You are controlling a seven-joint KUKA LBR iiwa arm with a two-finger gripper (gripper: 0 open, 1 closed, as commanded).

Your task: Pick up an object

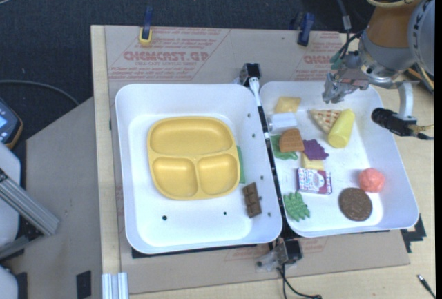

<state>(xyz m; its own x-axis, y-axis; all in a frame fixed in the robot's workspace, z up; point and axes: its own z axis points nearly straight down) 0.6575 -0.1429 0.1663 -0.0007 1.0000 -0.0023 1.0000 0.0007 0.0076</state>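
My gripper (pixel 333 96) hangs over the far part of the right bin (pixel 397 173), just above a pizza slice (pixel 322 117) and a yellow corn-like piece (pixel 342 128). Nothing shows between its fingers. Further toys lie in that bin: a pale yellow block (pixel 287 104), a brown bread slice (pixel 291 140), purple grapes (pixel 315 150), a small pink-and-white carton (pixel 314 181), a green leafy piece (pixel 296 206), a brown round cookie (pixel 355 204) and a pink ball (pixel 371 179).
The left bin (pixel 131 152) holds a yellow three-compartment plate (pixel 193 156) and a brown chocolate bar (pixel 251 198). A black clamp (pixel 250 74) sits at the bins' far junction. The arm's black cable plug (pixel 388 119) overhangs the right bin's edge.
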